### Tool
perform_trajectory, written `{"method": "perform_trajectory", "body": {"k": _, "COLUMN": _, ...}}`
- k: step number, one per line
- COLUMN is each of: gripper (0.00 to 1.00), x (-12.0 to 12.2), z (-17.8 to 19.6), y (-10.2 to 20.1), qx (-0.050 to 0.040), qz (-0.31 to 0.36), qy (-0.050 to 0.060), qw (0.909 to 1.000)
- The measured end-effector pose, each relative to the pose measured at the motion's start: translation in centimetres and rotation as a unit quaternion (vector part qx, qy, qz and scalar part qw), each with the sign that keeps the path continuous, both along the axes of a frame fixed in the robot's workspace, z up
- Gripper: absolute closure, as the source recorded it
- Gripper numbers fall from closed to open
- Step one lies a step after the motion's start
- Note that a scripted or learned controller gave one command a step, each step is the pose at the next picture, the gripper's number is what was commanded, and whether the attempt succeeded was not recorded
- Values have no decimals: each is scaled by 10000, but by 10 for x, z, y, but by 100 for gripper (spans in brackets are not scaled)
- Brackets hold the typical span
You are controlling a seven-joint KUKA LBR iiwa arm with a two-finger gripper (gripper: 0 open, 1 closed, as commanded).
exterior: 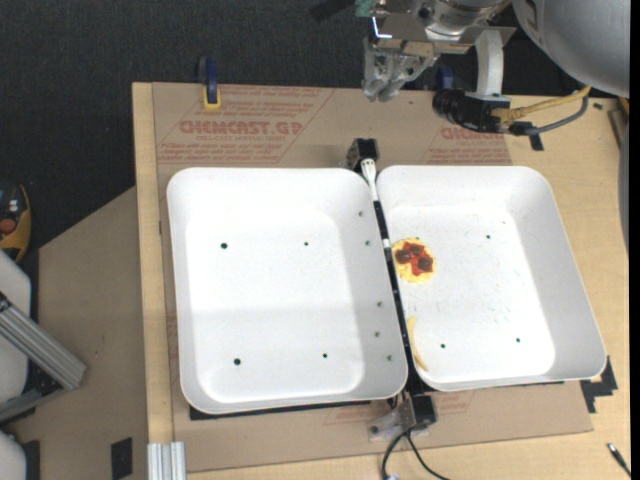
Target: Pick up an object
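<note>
Poised above the bench's far edge, the two-finger metal gripper, its opening impossible to tell, risks skidding off the flat yellow-and-red disc hugging the right white plastic bin's left wall.

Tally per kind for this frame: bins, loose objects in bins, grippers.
White bins: 2, left bin and right bin
Yellow and red objects: 1, yellow and red object in the right bin, near the divider
Grippers: 1, gripper above the far edge of the bench
Total: 4

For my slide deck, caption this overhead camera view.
Gripper poised above the bench beyond two white bins; a yellow-and-red object lies in the right bin.
</note>
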State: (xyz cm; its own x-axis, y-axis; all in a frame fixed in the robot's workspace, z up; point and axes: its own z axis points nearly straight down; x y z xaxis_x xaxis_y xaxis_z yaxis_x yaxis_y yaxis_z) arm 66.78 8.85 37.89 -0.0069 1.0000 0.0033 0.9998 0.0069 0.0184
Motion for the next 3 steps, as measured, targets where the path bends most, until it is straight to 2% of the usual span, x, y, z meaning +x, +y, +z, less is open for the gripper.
{"method": "perform_trajectory", "body": {"k": 1, "gripper": 100, "x": -5, "z": -120, "y": 109, "qx": -8, "qz": 20, "qy": 155, "qw": 9999}}
{"method": "perform_trajectory", "body": {"k": 2, "gripper": 100, "x": -1, "z": -46, "y": 103, "qx": -5, "qz": -29, "qy": 52, "qw": 10000}}
{"method": "perform_trajectory", "body": {"k": 3, "gripper": 100, "x": -2, "z": 12, "y": 19, "qx": -25, "qz": -75, "qy": 40, "qw": 10000}}
